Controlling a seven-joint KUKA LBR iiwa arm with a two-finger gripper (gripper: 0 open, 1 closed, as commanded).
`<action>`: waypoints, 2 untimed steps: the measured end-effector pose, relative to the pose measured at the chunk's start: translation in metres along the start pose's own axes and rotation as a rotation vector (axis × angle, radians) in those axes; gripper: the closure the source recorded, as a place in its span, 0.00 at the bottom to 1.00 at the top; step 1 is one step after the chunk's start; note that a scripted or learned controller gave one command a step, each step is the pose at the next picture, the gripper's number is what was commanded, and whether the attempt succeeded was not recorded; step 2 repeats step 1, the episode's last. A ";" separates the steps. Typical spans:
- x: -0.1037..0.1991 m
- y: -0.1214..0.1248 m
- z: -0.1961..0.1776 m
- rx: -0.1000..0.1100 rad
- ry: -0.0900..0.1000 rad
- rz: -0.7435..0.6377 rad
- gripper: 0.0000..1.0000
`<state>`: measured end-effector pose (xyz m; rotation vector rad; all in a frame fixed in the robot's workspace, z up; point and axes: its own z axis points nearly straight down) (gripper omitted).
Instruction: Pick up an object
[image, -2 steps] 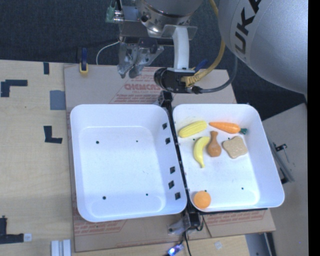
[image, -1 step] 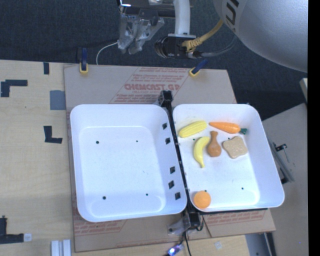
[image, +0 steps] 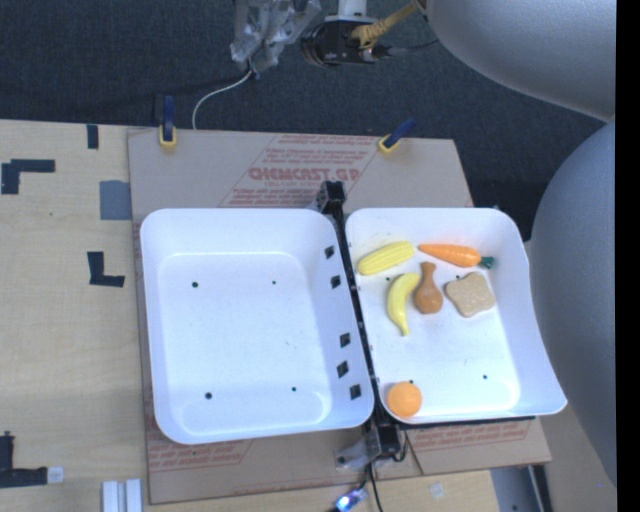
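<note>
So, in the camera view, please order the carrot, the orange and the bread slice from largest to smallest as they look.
1. carrot, the longest.
2. bread slice and orange: they look about alike, so I do not rank them.

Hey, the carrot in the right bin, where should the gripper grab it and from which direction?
Probably at the carrot's thick orange middle, coming straight down from above. It lies flat and roughly crosswise near the bin's far wall, so fingers closing across its narrow width should fit. The bread slice sits close on the near side, so keep toward the middle rather than the green-tipped end.
</note>
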<state>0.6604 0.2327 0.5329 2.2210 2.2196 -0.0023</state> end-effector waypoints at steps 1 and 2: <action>0.001 0.008 0.009 0.001 0.000 -0.001 1.00; 0.001 0.008 0.009 0.001 0.000 -0.001 1.00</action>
